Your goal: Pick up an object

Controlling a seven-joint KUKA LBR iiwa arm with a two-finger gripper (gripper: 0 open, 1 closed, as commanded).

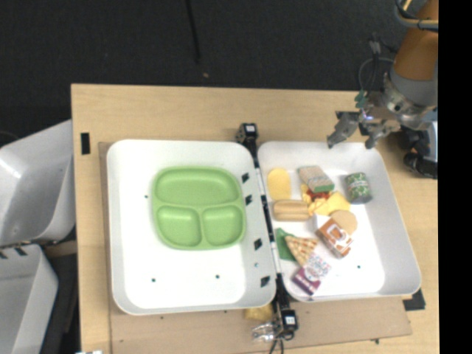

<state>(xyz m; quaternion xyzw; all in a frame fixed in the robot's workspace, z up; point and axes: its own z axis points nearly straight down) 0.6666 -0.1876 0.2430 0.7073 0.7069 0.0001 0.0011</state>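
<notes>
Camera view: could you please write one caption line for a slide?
Gripper open above the right bin's far rim, toy foods inside; green tray in the left bin.

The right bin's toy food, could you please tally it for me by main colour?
Right bin, as far as the view resolves:
Yellow: 2, oval piece, cheese wedge
Tan or orange: 4, hot dog, round piece, carton, pizza slice
Green: 1, can
Purple: 1, packet
Layered sandwich: 1
Total: 9
</notes>
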